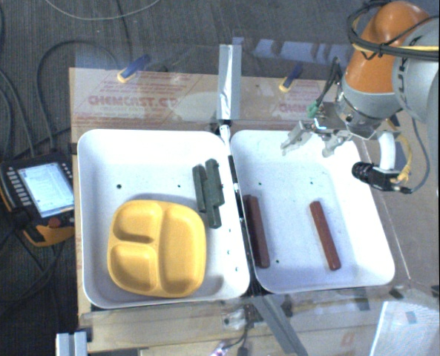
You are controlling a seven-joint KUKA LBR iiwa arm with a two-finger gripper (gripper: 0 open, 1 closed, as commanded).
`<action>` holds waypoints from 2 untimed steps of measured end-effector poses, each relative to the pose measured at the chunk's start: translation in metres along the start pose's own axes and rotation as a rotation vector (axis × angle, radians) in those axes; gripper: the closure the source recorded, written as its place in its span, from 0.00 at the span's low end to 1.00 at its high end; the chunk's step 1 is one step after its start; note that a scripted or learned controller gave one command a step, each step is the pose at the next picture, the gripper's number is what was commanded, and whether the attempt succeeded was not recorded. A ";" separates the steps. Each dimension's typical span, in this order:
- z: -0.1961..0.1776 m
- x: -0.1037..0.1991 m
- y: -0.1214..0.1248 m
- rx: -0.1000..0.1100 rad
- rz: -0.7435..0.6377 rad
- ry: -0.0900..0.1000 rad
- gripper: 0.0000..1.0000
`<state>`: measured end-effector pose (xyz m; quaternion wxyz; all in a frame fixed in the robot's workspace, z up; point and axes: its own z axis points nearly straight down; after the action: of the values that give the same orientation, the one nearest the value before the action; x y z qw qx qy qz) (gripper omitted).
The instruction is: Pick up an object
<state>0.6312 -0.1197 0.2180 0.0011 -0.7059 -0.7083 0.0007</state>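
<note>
Lying lengthwise, red stick (pixel 325 235) near-vertical

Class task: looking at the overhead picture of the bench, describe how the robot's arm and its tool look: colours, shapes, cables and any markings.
The grey KUKA arm has rounded, smooth segments and a glossy orange dome-shaped band above the wrist. Thin black and yellow cables loop over that band. Its pale metal two-finger tool has slim fingers, with a small green part at its base. A black cylindrical fitting with yellowish wiring hangs beside the wrist. No lettering is readable.

Dark floor (pixel 27 65), perhaps carpet, with cables (pixel 12 117).
</note>
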 end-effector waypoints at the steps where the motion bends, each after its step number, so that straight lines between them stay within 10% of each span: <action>1: 0.125 -0.042 -0.046 -0.003 -0.150 0.000 0.00; 2: 0.127 -0.075 -0.104 -0.017 -0.091 -0.007 0.00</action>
<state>0.5267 -0.1953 0.0917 -0.0071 -0.6730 -0.7396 -0.0028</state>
